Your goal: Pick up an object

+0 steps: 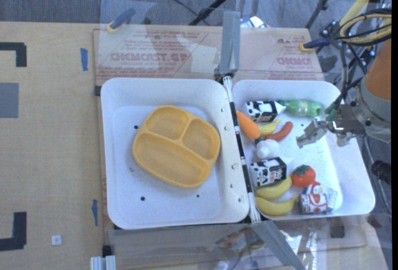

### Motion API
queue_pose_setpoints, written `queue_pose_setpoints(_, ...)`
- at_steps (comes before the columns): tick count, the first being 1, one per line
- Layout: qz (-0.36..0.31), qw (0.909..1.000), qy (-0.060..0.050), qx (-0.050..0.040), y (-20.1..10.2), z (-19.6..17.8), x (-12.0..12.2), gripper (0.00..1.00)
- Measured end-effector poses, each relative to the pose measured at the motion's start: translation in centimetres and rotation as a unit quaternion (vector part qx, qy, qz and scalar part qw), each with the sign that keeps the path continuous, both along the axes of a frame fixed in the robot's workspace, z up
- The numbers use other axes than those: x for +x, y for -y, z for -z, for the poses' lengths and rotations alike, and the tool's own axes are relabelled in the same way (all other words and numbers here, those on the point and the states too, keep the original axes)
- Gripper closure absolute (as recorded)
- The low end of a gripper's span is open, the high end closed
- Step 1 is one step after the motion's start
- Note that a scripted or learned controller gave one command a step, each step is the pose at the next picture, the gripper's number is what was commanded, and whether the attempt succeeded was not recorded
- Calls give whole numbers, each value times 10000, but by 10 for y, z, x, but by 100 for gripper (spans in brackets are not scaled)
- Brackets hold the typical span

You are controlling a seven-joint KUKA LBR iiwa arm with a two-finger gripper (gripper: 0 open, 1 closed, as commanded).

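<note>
Yellow plastic marks the divided plate (176,145), which lies alone in the left bin (118,200) on the desk (43,138). Taking that plate as the landmark, every loose item lies to its right, across the divider, in the right bin (354,200). Nearest the plate are an orange carrot (248,125) and, below it, a white round piece (267,149) and a black-and-white cow-print carton (268,171). A second cow-print carton (262,111) sits further up, with a green bottle (303,107) beside it and a red chili (280,132) below. Two bananas (274,196) lie at the bin's near end, next to a red tomato (303,175) and a red-and-white carton (315,198). The gripper (309,135) hovers over the right bin's far side, right of the chili and well away from the plate; its jaws look spread apart, with nothing between them.
</note>
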State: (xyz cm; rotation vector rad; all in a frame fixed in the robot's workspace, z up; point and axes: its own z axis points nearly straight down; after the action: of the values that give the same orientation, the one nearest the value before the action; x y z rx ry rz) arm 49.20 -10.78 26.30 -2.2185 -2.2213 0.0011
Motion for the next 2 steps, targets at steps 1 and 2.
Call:
queue_pose_setpoints(1, -1033, 9946, 51, -10, -13, 176, 29, 0)
queue_pose_setpoints(2, -1024, 9947, 68, -10, -13, 165, 30, 100)
